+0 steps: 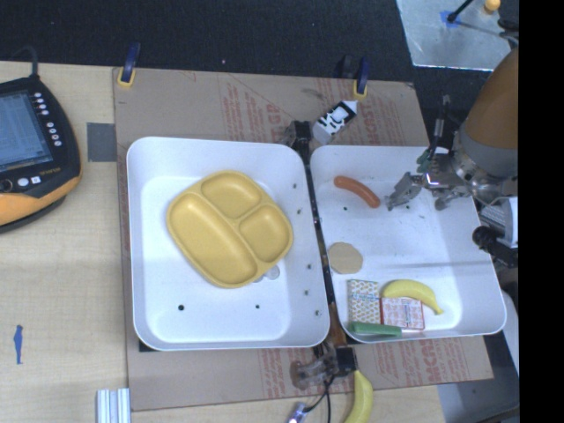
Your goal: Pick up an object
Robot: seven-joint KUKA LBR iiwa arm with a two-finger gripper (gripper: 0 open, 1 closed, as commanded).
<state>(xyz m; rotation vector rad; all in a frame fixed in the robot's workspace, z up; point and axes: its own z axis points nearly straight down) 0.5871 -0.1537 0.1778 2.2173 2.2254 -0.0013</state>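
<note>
Across left bin (150, 236): glossy yellow three-well plate (231, 227). Right bin (467, 263): curved banana (414, 294), printed square packets (381, 307), round tan cookie (345, 257), smooth sausage (357, 191) near metal gripper (421, 188), jaws spread, gripping nothing.

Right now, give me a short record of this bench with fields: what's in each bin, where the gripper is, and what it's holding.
left bin: white shallow bin with a yellow three-compartment plastic plate
right bin: white shallow bin with an orange-red sausage, a tan round cookie, a yellow banana, a green stick and printed packets
gripper: two-finger gripper over the right bin's upper part, right of the sausage
held: nothing seen between the fingers
</note>
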